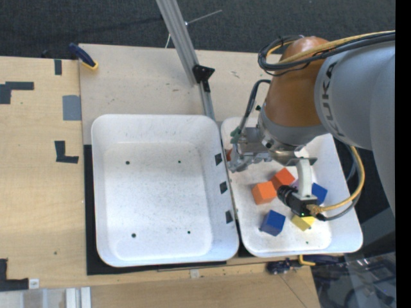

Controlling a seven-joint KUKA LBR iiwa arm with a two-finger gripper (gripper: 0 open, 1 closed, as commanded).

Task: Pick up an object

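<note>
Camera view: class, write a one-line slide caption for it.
KUKA arm hangs over the right bin, gripper near orange and blue blocks; left bin alongside.

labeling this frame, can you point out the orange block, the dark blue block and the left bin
orange block (pixel 264 192), camera view, top face
dark blue block (pixel 273 222), camera view, top face
left bin (pixel 154 122), camera view, far rim
</note>
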